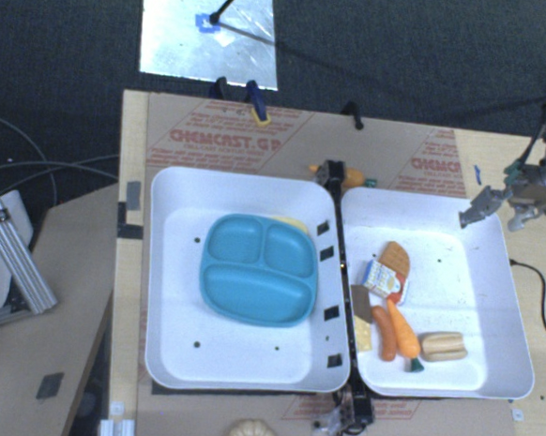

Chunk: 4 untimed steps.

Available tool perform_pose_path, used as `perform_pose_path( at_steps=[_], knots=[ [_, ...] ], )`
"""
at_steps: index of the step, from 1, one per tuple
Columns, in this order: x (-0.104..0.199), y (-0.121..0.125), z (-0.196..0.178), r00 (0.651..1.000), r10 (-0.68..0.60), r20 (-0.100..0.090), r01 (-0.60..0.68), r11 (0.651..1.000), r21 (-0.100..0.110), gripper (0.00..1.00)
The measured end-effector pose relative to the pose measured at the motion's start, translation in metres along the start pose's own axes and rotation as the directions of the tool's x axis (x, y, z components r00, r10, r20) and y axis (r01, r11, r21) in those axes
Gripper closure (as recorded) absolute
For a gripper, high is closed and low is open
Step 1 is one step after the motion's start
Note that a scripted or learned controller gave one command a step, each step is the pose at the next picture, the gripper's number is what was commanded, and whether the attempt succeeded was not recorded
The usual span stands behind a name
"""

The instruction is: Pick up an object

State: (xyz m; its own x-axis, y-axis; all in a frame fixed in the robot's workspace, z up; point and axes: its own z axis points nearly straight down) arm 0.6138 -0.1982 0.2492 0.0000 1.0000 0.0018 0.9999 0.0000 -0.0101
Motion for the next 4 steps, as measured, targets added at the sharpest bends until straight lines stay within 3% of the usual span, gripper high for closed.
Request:
perform_pose_path(
  at_steps=[1, 2, 4],
  knots=[
    [0.001, 0.002, -0.008, 1.000, -0.003, 0.003, 0.003, 1.000, -0.012, 0.00],
    [-0.005, 0.005, 0.035, 1.000, -0.001, 0.003, 0.001, 1.000, -0.010, 0.00],
    [0.004, 0.010, 0.158, 1.000, -0.005, 0.001, 0.005, 1.000, -0.008, 0.00]
  ],
)
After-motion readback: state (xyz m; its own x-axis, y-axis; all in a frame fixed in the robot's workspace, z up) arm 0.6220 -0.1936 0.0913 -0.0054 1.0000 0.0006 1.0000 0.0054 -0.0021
